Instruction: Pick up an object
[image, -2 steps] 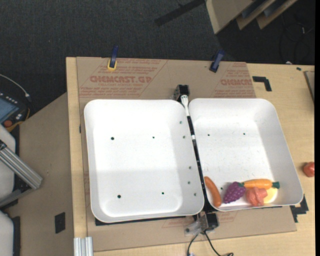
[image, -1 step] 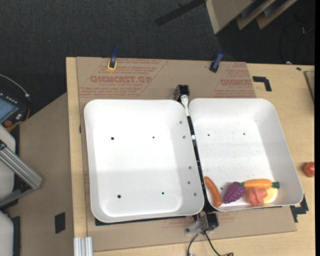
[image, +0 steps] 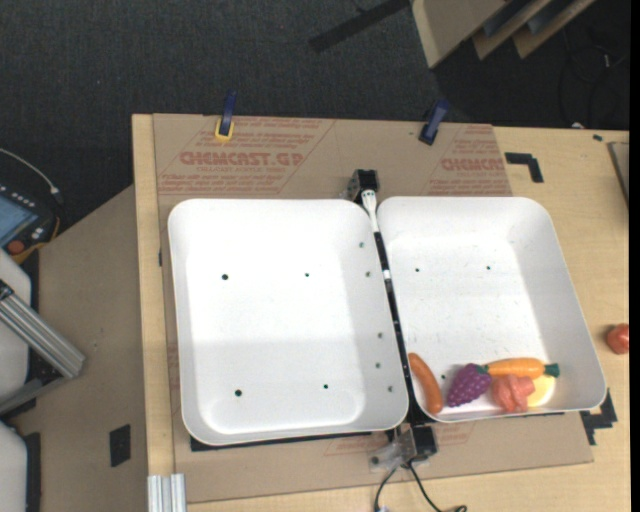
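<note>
We see two white bins side by side on the desk. The left bin (image: 280, 320) sits bare-floored. Along the near edge of the right bin (image: 480, 300) lie a hot dog (image: 425, 383), purple grapes (image: 467, 385), a carrot (image: 520, 368), a reddish piece (image: 510, 392) and a pale yellow one (image: 541, 391), clustered together. We cannot tell the end effector's state.

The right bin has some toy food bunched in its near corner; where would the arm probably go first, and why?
Probably a reach in from the right to hover above the carrot, my guess for the easiest target. It lies on top of the cluster in the right bin, near the purple grapes, the sausage and a pink piece, so the gripper could come down on it with the least crowding.
</note>
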